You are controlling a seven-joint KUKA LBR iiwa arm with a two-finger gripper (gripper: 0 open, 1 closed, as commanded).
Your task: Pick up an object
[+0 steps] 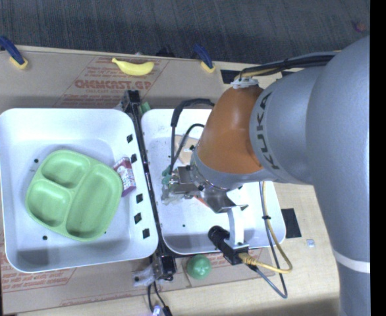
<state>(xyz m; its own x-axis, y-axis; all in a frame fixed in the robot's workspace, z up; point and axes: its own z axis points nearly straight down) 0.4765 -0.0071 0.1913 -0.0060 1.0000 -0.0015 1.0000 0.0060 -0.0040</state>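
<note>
My gripper (175, 184) is low over the left part of the right bin (155, 131), under the orange wrist band. The arm covers most of that bin, so whatever lies beneath it is hidden. In the left bin (15, 137) a green divided plate (74, 193) lies flat. A small red and white packet (125, 174) rests beside the plate's right edge, near the wall between the bins.
A green ball (197, 266) sits on the bench just in front of the right bin. A yellow banana-shaped thing (134, 65) lies on the cardboard behind the bins. Blue clamps (13, 51) hold the back edge. Cables (269, 259) trail from the wrist at the front right.
</note>
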